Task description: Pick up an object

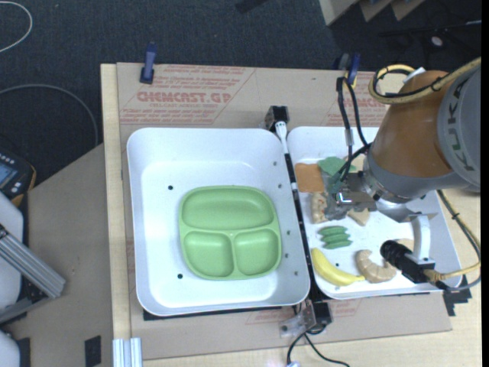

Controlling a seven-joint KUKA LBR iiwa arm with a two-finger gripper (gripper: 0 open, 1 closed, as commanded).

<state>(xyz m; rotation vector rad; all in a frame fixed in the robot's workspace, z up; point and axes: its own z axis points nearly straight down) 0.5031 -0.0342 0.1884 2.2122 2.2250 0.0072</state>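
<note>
My gripper hangs low over the middle of the right bin, under the orange-banded wrist. Just left of it lies a small beige piece. A brown square slice and a green leafy piece rest toward the bin's back. In front of the gripper lies a green pea pod. A yellow banana and a tan curved pastry sit near the front edge. Another beige chunk pokes out from under the wrist. The arm hides much of the bin's right side.
The left bin holds a green divided plate. A black divider strip runs between the two bins. Both stand on a cardboard-covered bench with blue clamps at the back.
</note>
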